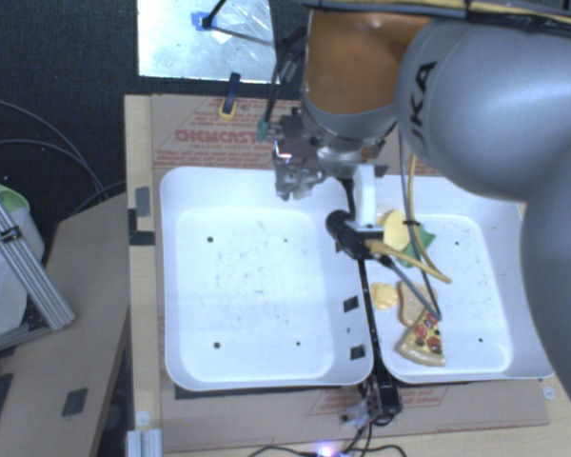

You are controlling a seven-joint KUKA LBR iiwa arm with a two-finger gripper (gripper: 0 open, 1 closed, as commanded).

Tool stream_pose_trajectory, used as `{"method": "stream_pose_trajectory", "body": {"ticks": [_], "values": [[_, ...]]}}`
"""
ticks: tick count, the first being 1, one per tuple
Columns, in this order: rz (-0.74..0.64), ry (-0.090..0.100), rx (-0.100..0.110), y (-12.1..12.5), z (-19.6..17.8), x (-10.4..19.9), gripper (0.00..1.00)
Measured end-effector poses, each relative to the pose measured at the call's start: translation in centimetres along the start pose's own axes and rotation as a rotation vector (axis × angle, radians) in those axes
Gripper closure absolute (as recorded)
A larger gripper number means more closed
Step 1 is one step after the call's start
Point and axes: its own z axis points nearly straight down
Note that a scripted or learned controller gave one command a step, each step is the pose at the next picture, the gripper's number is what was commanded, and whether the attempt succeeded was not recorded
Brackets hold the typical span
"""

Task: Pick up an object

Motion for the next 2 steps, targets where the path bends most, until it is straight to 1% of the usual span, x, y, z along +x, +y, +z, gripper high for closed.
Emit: {"method": "stream_pose_trajectory", "body": {"ticks": [1, 2], "values": [[0.001, 0.005, -0.011, -8.4, -4.8, -4.0, 1.00], [0.003, 0.000, -0.001, -10.0, 3.2, -8.5, 1.00]]}}
